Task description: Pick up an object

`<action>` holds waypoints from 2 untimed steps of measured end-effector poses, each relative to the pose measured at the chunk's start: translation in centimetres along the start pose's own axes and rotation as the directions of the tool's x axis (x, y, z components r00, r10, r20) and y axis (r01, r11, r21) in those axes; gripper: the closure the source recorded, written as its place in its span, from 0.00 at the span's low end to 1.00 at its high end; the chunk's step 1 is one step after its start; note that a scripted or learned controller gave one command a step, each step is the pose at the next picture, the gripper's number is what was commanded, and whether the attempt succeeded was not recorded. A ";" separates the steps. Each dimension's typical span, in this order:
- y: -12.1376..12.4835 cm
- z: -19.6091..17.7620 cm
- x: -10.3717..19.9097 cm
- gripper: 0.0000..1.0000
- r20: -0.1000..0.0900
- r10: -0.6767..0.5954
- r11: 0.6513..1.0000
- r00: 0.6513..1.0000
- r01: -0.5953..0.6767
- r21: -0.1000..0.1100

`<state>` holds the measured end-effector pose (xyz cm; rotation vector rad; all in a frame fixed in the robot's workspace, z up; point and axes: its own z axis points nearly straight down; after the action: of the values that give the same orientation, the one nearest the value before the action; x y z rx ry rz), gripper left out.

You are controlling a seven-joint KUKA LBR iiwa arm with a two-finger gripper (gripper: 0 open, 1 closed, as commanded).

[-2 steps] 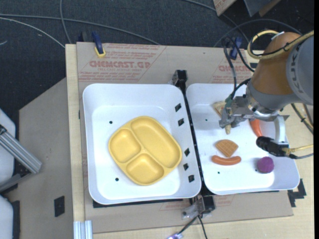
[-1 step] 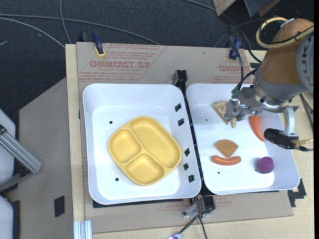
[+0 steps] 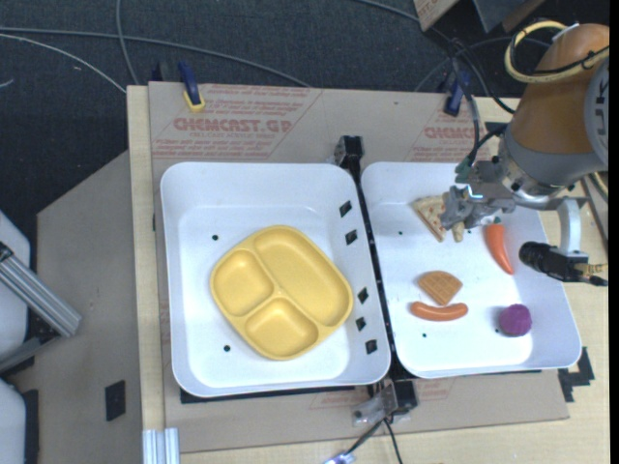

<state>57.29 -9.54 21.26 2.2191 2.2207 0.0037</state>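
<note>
One pincer point(image 3: 462, 211) over tan wedge point(image 3: 427, 214)

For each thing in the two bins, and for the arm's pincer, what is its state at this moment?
yellow tray: lying flat in the left bin, compartments bare.
toast slice: right bin, at the pincer.
carrot: lying free, right bin.
brown wedge: lying free.
sausage: lying free, just below the wedge.
purple piece: lying free.
pincer: low over the toast slice.
</note>
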 end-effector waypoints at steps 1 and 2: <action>0.5 0.4 4.6 1.00 -0.002 -0.004 1.000 1.000 0.004 0.004; 1.5 -0.3 9.3 1.00 -0.002 -0.005 1.000 1.000 0.005 0.001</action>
<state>58.78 -0.21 21.58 2.2147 2.2282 0.0043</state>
